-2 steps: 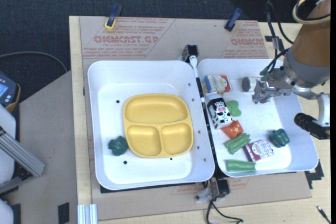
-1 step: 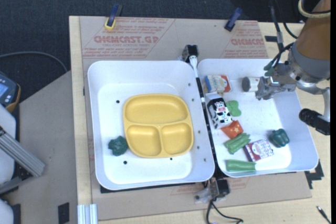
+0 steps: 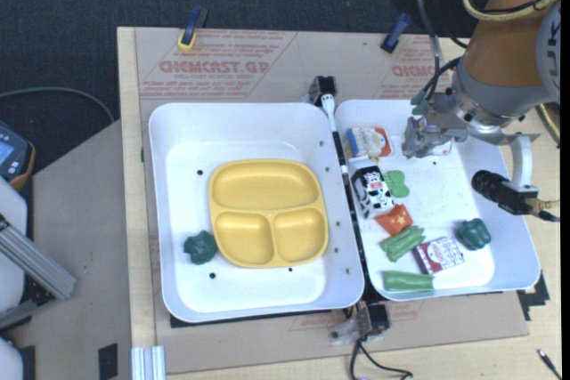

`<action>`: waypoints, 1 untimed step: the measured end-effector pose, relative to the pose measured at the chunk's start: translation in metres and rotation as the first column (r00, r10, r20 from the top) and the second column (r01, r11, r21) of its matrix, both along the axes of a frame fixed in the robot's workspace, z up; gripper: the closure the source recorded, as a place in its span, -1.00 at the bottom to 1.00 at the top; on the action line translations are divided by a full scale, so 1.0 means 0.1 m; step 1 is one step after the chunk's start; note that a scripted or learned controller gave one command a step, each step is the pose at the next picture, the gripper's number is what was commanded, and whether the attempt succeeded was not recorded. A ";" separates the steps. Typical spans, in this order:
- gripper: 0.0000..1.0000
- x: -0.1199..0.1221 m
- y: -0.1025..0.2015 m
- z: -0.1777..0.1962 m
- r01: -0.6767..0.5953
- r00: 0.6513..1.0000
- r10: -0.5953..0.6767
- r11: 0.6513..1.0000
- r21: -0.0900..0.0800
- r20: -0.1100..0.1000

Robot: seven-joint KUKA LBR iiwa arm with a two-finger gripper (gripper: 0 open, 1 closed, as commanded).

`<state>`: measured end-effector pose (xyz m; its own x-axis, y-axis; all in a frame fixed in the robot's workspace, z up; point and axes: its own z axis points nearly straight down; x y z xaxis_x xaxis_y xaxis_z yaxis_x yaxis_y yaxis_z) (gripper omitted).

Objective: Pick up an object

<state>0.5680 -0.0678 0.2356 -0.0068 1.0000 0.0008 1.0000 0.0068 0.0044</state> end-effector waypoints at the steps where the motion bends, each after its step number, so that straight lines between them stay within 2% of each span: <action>1: 1.00 0.10 0.51 -0.01 0.001 1.000 -0.001 1.000 -0.001 -0.001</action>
